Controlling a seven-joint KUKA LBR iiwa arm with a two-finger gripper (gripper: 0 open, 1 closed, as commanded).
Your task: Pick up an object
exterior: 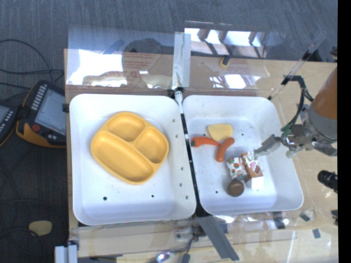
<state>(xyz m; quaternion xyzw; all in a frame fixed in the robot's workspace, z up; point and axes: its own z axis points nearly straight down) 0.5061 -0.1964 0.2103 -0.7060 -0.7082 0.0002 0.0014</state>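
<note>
Fingers (pixel 262 148) near carton (pixel 245 167); carton's long axis diagonal.

Dark grey carpet (pixel 109 10) surrounds the bench; black cables (pixel 22 48) trail at left.

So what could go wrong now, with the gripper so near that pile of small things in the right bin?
1. The small carton, white block and brown ball lie packed together, so the gripper may push them apart or catch two.
2. The ball could roll away if nudged.
3. The pile is near the right bin wall, which may block the fingers.
</note>
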